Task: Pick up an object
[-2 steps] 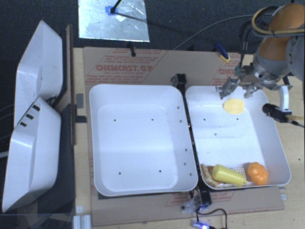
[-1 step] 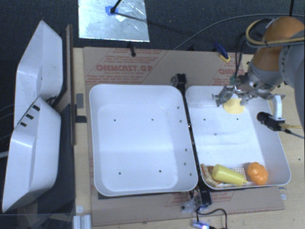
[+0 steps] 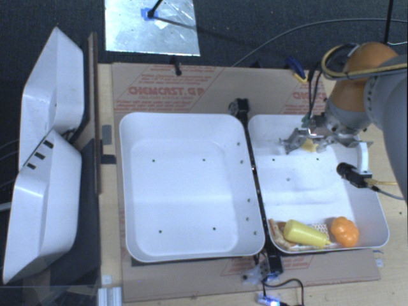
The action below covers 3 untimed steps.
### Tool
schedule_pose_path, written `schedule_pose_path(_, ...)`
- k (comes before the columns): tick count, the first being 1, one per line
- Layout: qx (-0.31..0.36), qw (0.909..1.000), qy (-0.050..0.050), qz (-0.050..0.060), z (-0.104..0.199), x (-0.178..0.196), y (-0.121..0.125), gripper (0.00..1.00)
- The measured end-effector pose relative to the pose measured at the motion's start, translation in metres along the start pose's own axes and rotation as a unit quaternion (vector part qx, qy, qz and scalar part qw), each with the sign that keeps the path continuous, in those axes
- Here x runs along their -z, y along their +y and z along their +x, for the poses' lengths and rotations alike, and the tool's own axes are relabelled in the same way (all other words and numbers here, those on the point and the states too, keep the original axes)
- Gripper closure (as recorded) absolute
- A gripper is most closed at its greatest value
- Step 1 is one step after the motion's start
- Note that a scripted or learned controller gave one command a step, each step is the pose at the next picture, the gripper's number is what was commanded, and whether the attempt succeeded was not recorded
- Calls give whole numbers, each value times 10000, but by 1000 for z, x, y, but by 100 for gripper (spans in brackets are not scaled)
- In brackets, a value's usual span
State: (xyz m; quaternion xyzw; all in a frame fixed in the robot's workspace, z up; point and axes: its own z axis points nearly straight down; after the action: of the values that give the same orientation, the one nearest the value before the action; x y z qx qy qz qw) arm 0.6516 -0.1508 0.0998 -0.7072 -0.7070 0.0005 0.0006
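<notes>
small pale yellow piece (image 3: 309,146): top of the shallow white right bin (image 3: 306,193), roughly 12 o'clock from bin centre, right against the gripper; too small to tell what it is
gripper (image 3: 299,141): metal two-finger claw, low over the same bin at about 11–12 o'clock, pointing toward 9 o'clock
claw state: cannot tell whether it is spread, pressed together, or pinching the pale yellow piece; that part is too small and cluttered
arm (image 3: 373,81): grey, with orange sections, coming in from 3 o'clock of the view and bending down over the bin's far rim
yellow elongated plastic-looking object (image 3: 306,233): lying flat at 6 o'clock of the right bin, against the near wall, well apart from the gripper
orange round object (image 3: 345,231): at 5 o'clock of the right bin, just beside the yellow one
tan flat piece (image 3: 275,229): 7 o'clock corner of the right bin, partly under the yellow object's end
shallow white left bin (image 3: 185,183): at 9 o'clock of the right bin, rims side by side
printed cardboard sheet (image 3: 166,89): under both bins, red lettering visible at 12 o'clock
shiny metal sheet (image 3: 152,14): on the dark floor at 12 o'clock beyond the cardboard
two spare white bins (image 3: 44,164): off the bench at 9 o'clock, tilted, one overlapping the other
</notes>
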Motion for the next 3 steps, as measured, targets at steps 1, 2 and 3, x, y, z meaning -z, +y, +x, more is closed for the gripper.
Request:
schedule_pose_path(1, 3, 10000, -1, -11, 0, -16, 0, 0)
schedule_pose_path(2, 4, 10000, -3, -23, 0, -4, 1, 100)
schedule_pose_path(3, 4, 10000, -7, -42, -4, 59, 5, 100)
